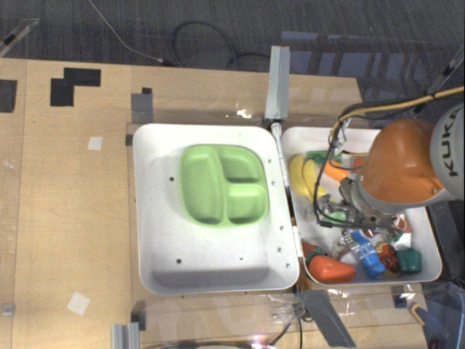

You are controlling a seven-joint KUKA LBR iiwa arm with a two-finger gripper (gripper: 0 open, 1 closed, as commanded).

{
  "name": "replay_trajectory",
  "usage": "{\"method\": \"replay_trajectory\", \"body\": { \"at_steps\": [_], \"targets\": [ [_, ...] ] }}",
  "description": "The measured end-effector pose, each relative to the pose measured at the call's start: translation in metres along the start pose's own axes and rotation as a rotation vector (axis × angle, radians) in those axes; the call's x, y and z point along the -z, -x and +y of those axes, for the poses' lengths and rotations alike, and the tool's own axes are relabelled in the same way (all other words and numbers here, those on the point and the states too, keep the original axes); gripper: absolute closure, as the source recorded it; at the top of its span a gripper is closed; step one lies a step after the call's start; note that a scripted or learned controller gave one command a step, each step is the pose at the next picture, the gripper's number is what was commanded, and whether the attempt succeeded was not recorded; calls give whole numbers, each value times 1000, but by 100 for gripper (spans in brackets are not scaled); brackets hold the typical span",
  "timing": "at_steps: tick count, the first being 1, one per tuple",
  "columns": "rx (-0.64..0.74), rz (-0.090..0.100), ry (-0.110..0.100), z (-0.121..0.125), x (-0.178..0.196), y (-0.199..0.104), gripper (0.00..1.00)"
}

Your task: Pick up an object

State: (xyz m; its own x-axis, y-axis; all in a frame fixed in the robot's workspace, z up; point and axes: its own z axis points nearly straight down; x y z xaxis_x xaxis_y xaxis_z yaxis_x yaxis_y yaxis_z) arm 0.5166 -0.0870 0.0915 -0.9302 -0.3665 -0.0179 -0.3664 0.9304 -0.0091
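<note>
- The arm (pixel 418 158), grey with an orange band, reaches in from the right and hangs over the right bin (pixel 433 257).
- The gripper (pixel 354 233) points down into that bin, among the heap of small objects; whether it is released or clenched cannot be told, as the wrist and cables hide it.
- A blue object (pixel 367 254), with a whitish end, lies just below the gripper toward the near edge, very close to it; contact cannot be judged.
- An orange-red rounded object (pixel 331 268) lies nearer the camera and a little left of the gripper, against the bin's near wall.
- A green object (pixel 410 259) sits to the right of the gripper and slightly nearer the camera, beside a small red piece (pixel 387 259).
- A yellow banana-like object (pixel 304 174) lies to the left of the gripper and further back, next to an orange piece (pixel 336 171) partly under the wrist.
- Well to the left of the gripper, the left bin (pixel 156 217) holds a light green divided tray (pixel 221 184), lying flat with three compartments.
</note>
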Motion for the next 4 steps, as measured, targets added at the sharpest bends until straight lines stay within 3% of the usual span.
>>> {"method": "replay_trajectory", "body": {
  "at_steps": [2, 3, 4],
  "targets": [
    [236, 3, 2, -10, -1, 25, 0],
    [522, 0, 0, -12, -1, 39, 0],
    [581, -4, 1, -14, -1, 30, 0]
  ]
}}
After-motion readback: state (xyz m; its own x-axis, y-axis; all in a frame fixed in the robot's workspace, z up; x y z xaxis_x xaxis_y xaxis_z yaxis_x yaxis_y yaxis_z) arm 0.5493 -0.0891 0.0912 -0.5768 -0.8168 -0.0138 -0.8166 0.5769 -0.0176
